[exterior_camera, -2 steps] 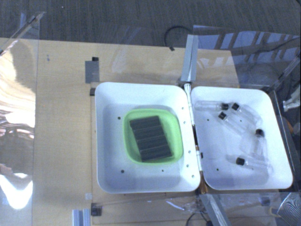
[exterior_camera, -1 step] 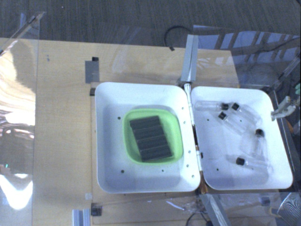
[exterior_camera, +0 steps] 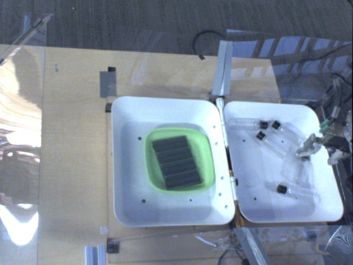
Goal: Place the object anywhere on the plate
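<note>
A square lime-green plate (exterior_camera: 150,158) lies in the middle of the left bin (exterior_camera: 122,203). On it rests a dark grey ridged block (exterior_camera: 176,162), lying flat and turned slightly. My gripper (exterior_camera: 310,147) hangs over the right side of the right bin (exterior_camera: 248,203), close to its right wall. Several clear plastic vials with black caps lie in that bin. One vial (exterior_camera: 271,142) lies up left of the gripper. Another vial (exterior_camera: 297,191) lies below it near the front. I see nothing gripped.
A grey metal bar (exterior_camera: 222,73) stands behind the seam between the two bins. A small dark bracket (exterior_camera: 108,83) sits on the wooden bench behind the left bin. Cables and hardware crowd the right edge (exterior_camera: 339,101).
</note>
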You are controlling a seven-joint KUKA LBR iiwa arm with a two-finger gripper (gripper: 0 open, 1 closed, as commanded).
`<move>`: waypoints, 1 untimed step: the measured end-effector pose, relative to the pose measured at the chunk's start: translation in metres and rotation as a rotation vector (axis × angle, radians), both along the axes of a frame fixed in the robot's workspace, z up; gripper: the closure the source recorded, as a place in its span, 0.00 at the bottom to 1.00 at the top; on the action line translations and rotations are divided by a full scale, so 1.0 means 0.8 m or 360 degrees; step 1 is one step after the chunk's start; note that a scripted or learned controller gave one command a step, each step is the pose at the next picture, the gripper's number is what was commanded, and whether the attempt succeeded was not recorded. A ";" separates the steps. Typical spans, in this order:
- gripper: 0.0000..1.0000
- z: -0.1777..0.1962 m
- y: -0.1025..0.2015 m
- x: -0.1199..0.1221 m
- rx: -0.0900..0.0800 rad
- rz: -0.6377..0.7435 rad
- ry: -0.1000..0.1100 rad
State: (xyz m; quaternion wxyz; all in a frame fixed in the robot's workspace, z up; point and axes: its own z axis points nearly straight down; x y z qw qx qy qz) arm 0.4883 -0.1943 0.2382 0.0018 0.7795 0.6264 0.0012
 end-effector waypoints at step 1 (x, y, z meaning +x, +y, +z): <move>1.00 0.014 0.000 0.003 -0.0002 0.0008 -0.0009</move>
